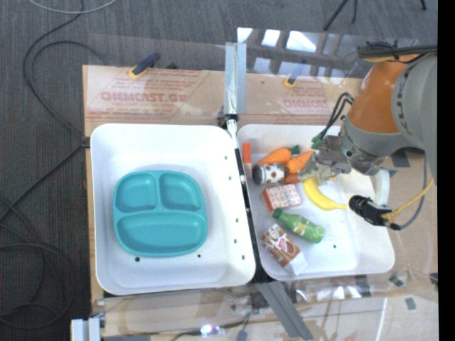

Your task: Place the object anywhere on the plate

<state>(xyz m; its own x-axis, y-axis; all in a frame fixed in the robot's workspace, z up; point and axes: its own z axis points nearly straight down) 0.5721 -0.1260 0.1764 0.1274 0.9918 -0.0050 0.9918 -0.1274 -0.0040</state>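
A: From the overhead camera, where does everything sit relative to the teal plate (pixel 161 212)?

B: The plate lies in the left bin (pixel 106 261). All the pickable toys are right of it, across the divider, in the right bin (pixel 355 258): carrots (pixel 283 155), a small can (pixel 270 173), a red box (pixel 282 195), a banana (pixel 321 196), a green bottle (pixel 300 225) and a brown packet (pixel 280 244).

A: And the gripper (pixel 328 163)?

B: It is far right of the plate, low over the carrots and the banana's upper end. Whether its claw is apart or together, I cannot tell; the wrist hides it. I see nothing held.

A: What could go wrong?

B: The toys are crowded, so I'd judge a grab could pinch two at once or nudge the banana aside. The carry must also cross the divider; a loose grip could drop the object short of the plate.
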